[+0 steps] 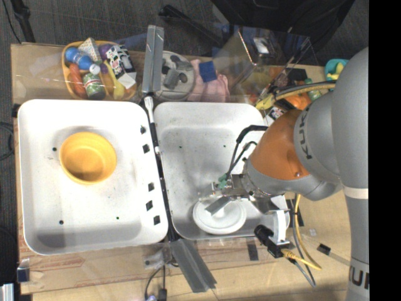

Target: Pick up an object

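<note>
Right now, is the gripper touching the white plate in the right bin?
Cannot tell. In the camera view the gripper overlaps the white plate in the right bin from above; neither contact nor gap shows plainly.

Readable text: one partial brand mark.
We read "KU", sideways, on the grey arm at right, beside its orange band; nothing else legible.

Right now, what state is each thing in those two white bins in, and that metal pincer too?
Yellow bowl: upright, lying open side up in the left bin.
White dish: flat on the floor of the right bin, near its front edge.
Pincer: low over the white dish; its grip cannot be made out.
</note>
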### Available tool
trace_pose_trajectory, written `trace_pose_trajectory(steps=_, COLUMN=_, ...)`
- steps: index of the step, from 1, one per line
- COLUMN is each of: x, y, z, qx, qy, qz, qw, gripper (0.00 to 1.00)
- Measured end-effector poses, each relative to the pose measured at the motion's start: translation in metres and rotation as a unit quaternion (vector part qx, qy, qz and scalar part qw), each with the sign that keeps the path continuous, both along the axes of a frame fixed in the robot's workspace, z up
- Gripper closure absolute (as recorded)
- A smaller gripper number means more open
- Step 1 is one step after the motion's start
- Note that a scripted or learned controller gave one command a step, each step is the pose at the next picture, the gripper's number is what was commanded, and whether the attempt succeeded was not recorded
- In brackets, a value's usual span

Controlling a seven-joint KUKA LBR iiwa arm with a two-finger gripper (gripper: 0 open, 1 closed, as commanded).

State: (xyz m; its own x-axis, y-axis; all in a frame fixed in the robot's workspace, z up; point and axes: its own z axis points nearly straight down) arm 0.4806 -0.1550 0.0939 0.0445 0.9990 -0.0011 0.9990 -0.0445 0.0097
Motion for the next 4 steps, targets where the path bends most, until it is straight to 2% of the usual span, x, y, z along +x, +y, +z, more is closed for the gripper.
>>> trace_pose_trajectory(steps=3, x=0.000, y=0.000, z=0.000, qx=0.0000, qy=0.000, qz=0.000, qw=1.0000, gripper=0.00)
trace_pose_trajectory(steps=4, x=0.006, y=-0.002, z=0.014, qx=-0.0020, qy=-0.007, qz=0.002, qw=1.0000, gripper=1.00)
